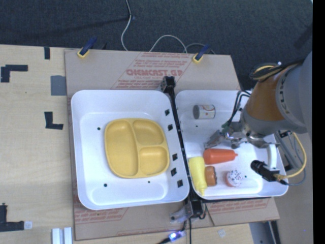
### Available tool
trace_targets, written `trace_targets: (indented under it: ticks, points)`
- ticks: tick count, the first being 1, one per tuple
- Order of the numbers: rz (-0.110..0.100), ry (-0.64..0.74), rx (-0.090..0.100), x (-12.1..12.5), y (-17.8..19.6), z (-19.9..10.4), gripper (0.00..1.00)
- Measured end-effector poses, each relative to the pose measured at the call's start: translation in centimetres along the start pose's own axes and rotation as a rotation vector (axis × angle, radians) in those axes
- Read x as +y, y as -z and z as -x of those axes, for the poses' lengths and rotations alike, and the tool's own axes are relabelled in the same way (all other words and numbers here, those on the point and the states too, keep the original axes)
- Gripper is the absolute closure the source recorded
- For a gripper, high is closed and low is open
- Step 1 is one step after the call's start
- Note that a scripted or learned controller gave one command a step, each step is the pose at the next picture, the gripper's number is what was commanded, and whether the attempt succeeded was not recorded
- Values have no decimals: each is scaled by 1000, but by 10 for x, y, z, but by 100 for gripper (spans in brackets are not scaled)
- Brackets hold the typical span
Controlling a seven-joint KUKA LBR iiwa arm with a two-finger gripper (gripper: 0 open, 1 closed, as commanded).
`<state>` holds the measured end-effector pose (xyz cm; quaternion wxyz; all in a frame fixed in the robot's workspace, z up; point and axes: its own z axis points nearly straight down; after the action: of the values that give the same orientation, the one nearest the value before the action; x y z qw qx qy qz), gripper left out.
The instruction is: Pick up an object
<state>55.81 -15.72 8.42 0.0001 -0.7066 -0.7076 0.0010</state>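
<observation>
Orange carrot (220, 156), smooth, tapered, lying flat in right bin (223, 96)

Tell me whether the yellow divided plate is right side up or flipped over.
Right side up. The yellow plate lies flat in the left bin, its three hollow compartments facing up with raised ridges between them.

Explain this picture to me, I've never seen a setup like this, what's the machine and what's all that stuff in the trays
This is one camera fixed above a bench, looking down at a slant. The grey machine with the orange band, coming in from the right, is a robot arm. Its hand is low in the right bin, just above an orange carrot-like toy; whether it grips anything cannot be told. That bin also holds a yellow banana-like toy, a small grey can and a white dotted piece. The left bin holds a yellow divided plate.
</observation>
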Motion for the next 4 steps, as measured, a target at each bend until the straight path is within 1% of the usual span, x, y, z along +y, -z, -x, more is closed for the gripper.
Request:
trace_targets:
  ticks: [1,2,4]
  points:
    - [2,1,0,1,13,0,100]
    - [3,-1,1,-4,56,1,100]
    - [5,0,0,0,140,-3,100]
